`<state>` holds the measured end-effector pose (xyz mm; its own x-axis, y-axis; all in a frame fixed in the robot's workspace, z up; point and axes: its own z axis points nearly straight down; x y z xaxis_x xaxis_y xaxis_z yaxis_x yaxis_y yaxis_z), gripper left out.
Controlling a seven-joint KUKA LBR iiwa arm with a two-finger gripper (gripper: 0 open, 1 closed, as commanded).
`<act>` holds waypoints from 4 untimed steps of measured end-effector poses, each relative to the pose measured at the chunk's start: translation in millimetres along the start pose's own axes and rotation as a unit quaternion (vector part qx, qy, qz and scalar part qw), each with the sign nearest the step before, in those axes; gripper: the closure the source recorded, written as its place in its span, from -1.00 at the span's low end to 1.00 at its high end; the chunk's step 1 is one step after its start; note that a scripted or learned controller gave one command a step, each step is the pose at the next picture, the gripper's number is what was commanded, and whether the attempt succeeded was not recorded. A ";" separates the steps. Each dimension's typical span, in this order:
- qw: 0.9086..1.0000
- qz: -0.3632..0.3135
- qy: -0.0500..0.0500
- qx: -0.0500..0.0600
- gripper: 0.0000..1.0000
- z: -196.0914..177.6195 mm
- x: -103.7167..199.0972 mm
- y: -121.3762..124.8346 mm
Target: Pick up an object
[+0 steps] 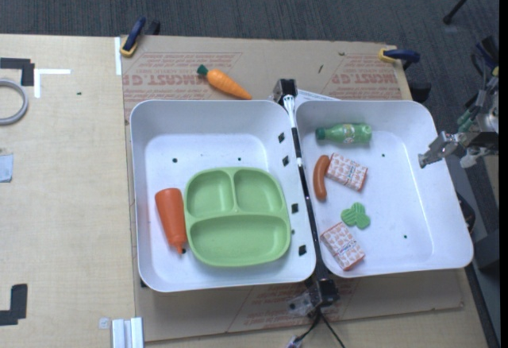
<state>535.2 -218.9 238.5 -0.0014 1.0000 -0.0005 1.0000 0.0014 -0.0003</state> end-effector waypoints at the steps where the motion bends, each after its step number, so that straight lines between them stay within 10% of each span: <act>1: 0.999 0.040 0.000 0.000 -1.00 146.2 66.1 -26.4; 2: 1.000 0.015 0.000 0.000 -1.00 146.2 101.5 40.2; 3: 1.000 0.014 0.000 0.000 1.00 136.6 101.1 40.4; 4: 1.000 0.014 0.000 0.000 -1.00 136.6 101.1 40.4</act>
